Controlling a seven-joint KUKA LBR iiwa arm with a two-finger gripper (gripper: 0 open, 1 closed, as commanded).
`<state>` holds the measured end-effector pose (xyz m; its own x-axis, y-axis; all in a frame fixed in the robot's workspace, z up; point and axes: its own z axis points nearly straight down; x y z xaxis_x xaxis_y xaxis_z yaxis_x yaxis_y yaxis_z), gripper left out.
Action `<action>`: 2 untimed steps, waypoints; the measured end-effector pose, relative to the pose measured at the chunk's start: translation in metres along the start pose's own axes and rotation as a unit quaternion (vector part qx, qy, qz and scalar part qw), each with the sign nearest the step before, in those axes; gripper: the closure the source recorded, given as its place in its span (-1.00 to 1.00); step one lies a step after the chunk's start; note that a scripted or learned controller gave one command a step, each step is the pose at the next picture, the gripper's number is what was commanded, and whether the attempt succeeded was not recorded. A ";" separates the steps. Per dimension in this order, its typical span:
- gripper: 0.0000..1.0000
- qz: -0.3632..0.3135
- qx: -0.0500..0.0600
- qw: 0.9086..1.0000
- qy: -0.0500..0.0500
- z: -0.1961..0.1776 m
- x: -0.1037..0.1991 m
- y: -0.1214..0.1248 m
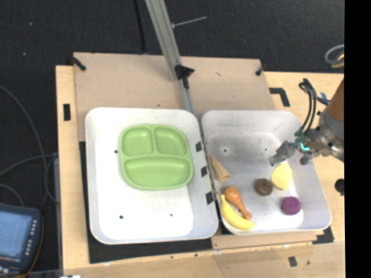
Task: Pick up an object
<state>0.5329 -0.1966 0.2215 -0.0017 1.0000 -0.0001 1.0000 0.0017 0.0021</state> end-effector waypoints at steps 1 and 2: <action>-1.00 0.002 0.002 1.000 -0.001 0.042 -0.003 0.002; -1.00 0.002 0.002 1.000 -0.001 0.084 -0.004 0.002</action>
<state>0.5350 -0.2009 0.1370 0.0019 1.0000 -0.0011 1.0000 -0.0019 -0.0023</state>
